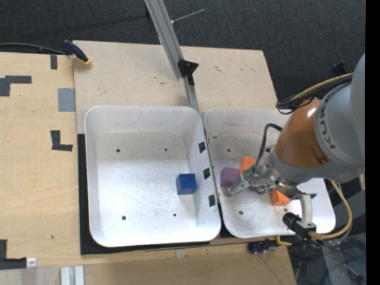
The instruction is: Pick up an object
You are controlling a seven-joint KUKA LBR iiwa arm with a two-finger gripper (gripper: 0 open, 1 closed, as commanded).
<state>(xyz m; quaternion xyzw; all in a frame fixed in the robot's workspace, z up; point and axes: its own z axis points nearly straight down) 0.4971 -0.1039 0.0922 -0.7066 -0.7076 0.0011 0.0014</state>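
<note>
Two shallow white plastic bins are speckled with dark flecks. A small blue cube contrasts with a purple block and two orange blocks. The grey arm wears an orange band. The bench is pale wood.

Fixed overhead camera looks slantwise onto bins.
</note>
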